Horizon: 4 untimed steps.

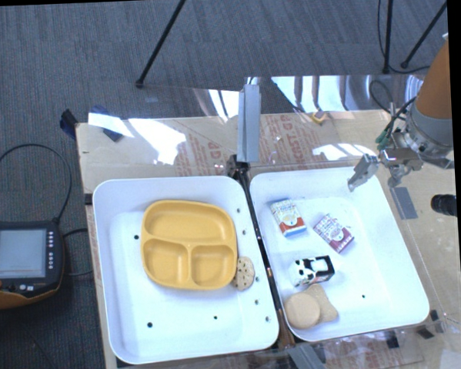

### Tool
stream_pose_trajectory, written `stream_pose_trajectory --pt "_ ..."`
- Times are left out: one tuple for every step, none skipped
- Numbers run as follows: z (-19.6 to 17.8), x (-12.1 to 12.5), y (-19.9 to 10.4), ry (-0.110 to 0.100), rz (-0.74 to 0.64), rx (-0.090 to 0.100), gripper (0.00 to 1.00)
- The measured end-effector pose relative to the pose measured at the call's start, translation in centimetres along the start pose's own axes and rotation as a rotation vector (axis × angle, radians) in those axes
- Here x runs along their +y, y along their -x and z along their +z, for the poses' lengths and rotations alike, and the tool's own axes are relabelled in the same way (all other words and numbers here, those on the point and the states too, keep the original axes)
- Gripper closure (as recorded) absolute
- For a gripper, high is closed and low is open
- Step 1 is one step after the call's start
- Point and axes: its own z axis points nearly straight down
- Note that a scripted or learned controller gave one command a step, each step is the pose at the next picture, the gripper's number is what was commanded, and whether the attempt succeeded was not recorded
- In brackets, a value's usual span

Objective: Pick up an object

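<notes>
While two small cartons [289,217] lie in the right bin [405,286], the pincer [380,172] is seen spread open, ungrasping, above its far edge.

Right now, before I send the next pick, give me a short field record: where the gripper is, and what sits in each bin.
gripper: above the far right corner of the right bin, fingers spread apart, nothing between them
left bin: yellow divided tray; cookie touching the tray's right edge
right bin: two small cartons, red and white carton and pink carton; black and white cow toy; tan bread rolls near the front edge
</notes>
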Motion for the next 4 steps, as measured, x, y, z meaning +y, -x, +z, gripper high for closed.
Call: stream_pose_trajectory --pt "14.1 0.2 -1.3 -0.007 0.245 0.002 0.0" --pt "14.3 -3.3 -4.1 -0.002 0.089 0.001 0.0" --pt "13.4 -3.3 -4.0 -0.004 0.094 0.003 1.0" --pt "4.1 -4.7 -6.6 0.001 0.315 -0.001 1.0"
